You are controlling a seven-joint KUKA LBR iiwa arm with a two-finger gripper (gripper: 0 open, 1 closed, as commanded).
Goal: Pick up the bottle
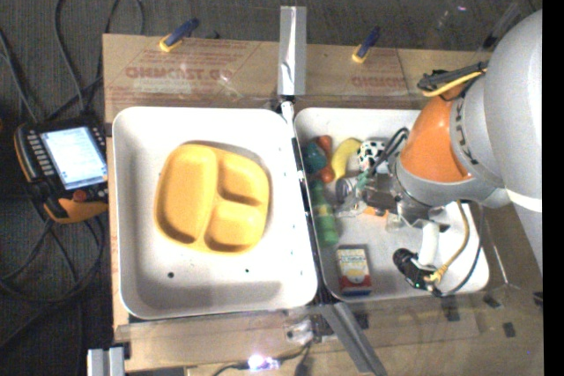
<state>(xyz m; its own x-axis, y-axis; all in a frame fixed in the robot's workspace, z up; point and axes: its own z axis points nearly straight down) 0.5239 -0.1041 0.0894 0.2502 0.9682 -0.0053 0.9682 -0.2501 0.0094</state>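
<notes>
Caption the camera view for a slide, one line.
KUKA arm's gripper reaches into the right bin beside a green bottle; a yellow divided tray lies in the left bin.

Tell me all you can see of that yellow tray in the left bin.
The yellow tray looks like molded plastic, a rounded rectangle with three sunken compartments: one long one on the left, two smaller ones stacked on the right. It lies flat and face up, turned slightly askew, near the middle of the left white bin. Nothing sits in its compartments, and it touches only the bin floor. The robot's arm and the jumble of small items are over in the other bin, well apart from it.
</notes>
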